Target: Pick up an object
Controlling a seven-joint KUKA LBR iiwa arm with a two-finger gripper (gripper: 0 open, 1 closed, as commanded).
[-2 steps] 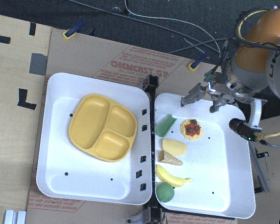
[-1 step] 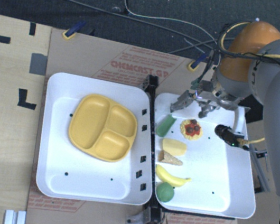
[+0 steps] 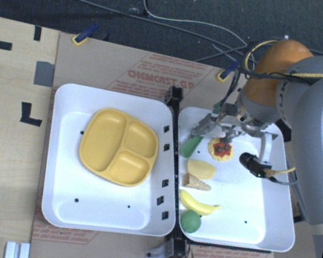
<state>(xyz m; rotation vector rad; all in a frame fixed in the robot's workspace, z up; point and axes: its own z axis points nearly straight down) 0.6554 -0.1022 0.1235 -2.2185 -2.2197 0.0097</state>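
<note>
Reaching in from the right, I hang my end effector (image 3: 223,130) over the far left part of the right bin (image 3: 258,210). My fingers look spread a little, and nothing sits between them. Just under my fingertips lies a small round toy with red on top (image 3: 220,149). It is the closest thing to me, a tiny bit toward the near edge of the worktop. A green pickle-shaped toy (image 3: 190,146) lies just to its left, by the bin's wall, pointing slantwise. Farther toward the near edge lie a pale yellow piece (image 3: 201,169), a banana (image 3: 198,204) and a green ball (image 3: 191,222). A yellow plate (image 3: 118,147) rests in the left bin (image 3: 60,157). I think going straight down on the round toy is my best try.
</note>
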